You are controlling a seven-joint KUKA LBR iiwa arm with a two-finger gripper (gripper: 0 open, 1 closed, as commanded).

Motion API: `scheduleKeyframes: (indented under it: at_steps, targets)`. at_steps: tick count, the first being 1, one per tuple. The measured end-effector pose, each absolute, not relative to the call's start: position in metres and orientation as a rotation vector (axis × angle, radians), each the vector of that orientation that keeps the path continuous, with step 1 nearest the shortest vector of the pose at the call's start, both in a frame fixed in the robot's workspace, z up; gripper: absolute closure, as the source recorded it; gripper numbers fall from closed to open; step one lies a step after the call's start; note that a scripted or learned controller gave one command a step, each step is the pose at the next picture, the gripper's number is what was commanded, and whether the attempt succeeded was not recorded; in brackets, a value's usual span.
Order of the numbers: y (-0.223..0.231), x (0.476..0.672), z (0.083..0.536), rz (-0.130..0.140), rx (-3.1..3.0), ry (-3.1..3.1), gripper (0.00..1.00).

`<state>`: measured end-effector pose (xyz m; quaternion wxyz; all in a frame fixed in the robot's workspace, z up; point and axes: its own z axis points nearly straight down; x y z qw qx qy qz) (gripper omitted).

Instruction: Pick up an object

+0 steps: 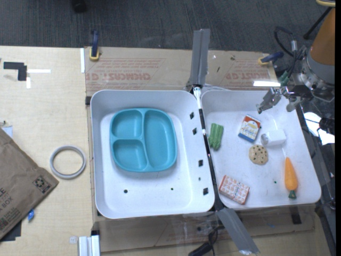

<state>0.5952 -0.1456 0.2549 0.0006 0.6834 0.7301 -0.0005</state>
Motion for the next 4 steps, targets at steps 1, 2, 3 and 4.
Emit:
scheduleKeyframes:
  at_steps: [1,2,3,4]
  targets:
    - [-0.149,0.595,0.199,-0.004,2.261,2.185,0.0]
    - [-0.18,0.574,0.117,0.022,2.397,2.001,0.0]
    - [-0.196,0.546,0.094,0.003,2.343,2.086,0.0]
    - [-0.206,0.512,0.094,0.01,2.42,2.008,0.0]
